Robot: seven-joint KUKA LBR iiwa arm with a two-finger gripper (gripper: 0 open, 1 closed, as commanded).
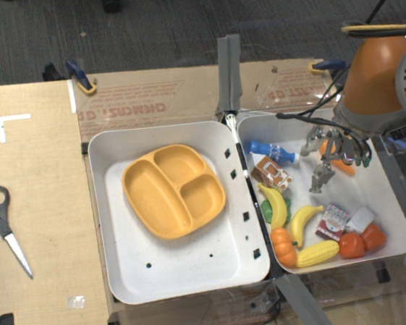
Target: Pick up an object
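gripper (324, 160) hangs with fingers apart inside the right bin (389, 195), holding nothing. toy banana (302, 221) lies below it in this bin, near toy corn (317, 254).

The metal two-finger gripper (324, 160) hangs over the right white bin (390, 195), an orange carrot-shaped toy (340, 166) just beside it
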